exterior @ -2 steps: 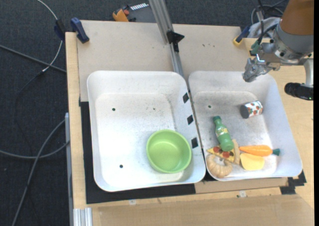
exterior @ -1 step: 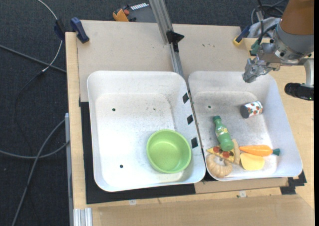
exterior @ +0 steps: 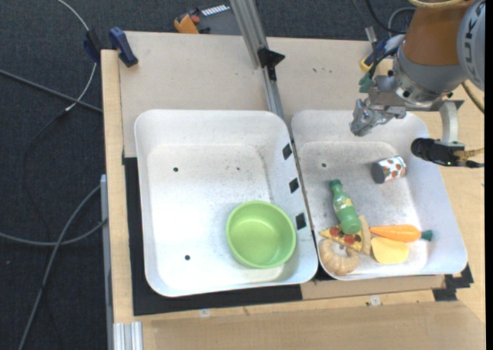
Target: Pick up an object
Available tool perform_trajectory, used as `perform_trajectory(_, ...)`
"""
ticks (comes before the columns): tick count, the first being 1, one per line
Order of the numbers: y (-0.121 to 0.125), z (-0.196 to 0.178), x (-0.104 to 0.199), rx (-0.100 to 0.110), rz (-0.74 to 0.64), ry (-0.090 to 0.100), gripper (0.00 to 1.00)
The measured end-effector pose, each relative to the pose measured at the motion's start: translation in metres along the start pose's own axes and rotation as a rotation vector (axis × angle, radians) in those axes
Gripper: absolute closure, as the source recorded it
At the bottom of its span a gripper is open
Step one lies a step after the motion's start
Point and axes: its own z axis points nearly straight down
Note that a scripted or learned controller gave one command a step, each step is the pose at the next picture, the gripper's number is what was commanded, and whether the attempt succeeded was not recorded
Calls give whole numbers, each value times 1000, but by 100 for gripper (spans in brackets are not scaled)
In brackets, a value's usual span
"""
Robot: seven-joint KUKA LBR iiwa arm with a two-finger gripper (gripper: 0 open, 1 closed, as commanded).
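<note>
Gripper (exterior: pixel 370 122) hangs over the right bin's (exterior: pixel 439 186) far end, jaws' state impossible to tell. I'd go for the small can (exterior: pixel 389 169); it sits alone.

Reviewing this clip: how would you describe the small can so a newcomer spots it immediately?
Look in the right-hand bin, toward its far right side, below the gripper. The small can lies on its side, alone, apart from the food cluster near the front. Only it is cylindrical with a dark end and red-and-white label.

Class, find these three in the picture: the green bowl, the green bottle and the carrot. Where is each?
green bowl (exterior: pixel 260 233): camera view, inner floor.
green bottle (exterior: pixel 343 207): camera view, mid body.
carrot (exterior: pixel 394 232): camera view, orange middle.
</note>
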Motion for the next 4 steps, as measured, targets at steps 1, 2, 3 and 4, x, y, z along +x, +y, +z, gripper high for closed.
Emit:
perform_trajectory(1, -7, -13, 51, -1, -1, 0, 100)
perform_trajectory(2, -11, -8, 94, 0, 0, 0, 100)
perform_trajectory(3, -22, -17, 140, -1, -1, 0, 100)
perform_trajectory(4, -40, -7, 185, 1, 0, 0, 100)
